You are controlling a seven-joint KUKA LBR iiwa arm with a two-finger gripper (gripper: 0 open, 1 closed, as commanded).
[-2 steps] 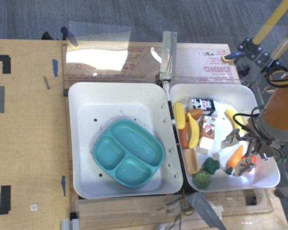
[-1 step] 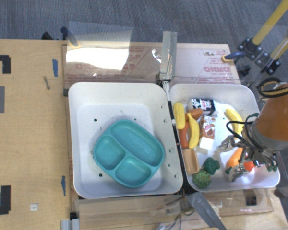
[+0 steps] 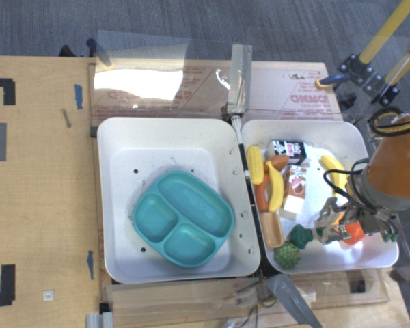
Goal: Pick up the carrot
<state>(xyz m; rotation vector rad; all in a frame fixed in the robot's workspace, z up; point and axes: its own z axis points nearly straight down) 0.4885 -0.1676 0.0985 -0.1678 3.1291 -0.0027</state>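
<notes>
Hovering gripper (image 3: 338,227), carrot (image 3: 262,195) well off to its left.
The carrot's long axis runs crosswise to that leftward reach, alongside a banana (image 3: 276,190); the gripper's state cannot be told.

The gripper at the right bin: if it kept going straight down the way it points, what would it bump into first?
Most likely the small orange piece right beside the gripper, or else the white floor of the right bin. Depth is hard to judge from this slanted view.
</notes>
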